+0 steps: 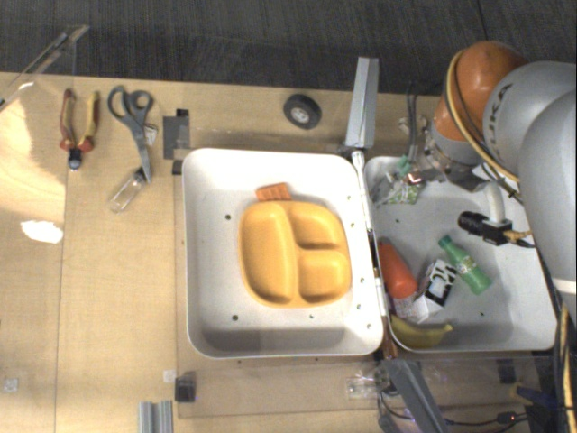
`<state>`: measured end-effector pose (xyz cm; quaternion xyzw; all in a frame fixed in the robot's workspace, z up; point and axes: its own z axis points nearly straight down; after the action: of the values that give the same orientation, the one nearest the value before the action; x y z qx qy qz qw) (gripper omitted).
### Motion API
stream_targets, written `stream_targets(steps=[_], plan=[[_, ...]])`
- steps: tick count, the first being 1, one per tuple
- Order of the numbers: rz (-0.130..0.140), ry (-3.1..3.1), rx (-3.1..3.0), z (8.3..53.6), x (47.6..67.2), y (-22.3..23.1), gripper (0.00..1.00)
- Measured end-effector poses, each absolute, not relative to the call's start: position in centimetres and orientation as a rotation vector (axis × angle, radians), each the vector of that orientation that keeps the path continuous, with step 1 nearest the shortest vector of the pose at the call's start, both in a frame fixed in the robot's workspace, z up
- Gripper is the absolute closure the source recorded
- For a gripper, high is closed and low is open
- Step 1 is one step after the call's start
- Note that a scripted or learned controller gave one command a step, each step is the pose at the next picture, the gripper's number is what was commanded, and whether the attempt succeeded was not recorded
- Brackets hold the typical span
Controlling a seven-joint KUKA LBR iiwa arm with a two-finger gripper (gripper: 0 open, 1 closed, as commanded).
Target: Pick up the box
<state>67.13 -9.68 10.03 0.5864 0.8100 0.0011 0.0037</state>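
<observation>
The box (439, 282) is small, black and white, and lies in the right bin (523, 332) near its middle front. It rests between a green bottle (465, 263) and a red-orange vegetable (397, 271). The gripper (408, 179) hangs low over the far left corner of the right bin, well behind the box and apart from it. A crinkled clear wrapper (391, 191) lies right at the gripper's tip. The grey arm with its orange band (478, 79) comes in from the upper right.
A banana (422, 332) lies at the right bin's front left corner. The left bin (212, 242) holds a yellow divided plate (294, 251) and a small orange piece (273, 190). Scissors (135, 124), pliers (77, 124) and a tape roll (302, 110) lie on the bench.
</observation>
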Motion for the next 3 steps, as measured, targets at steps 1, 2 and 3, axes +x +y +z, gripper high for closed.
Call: stream_targets(steps=[1,2,3], plan=[[0.007,2.634,1.7,18.7,64.4,-2.8,1.0],[0.007,2.552,1.824,18.6,58.3,1.1,1.0],[0.005,2.397,2.026,18.5,64.6,5.9,1.0]])
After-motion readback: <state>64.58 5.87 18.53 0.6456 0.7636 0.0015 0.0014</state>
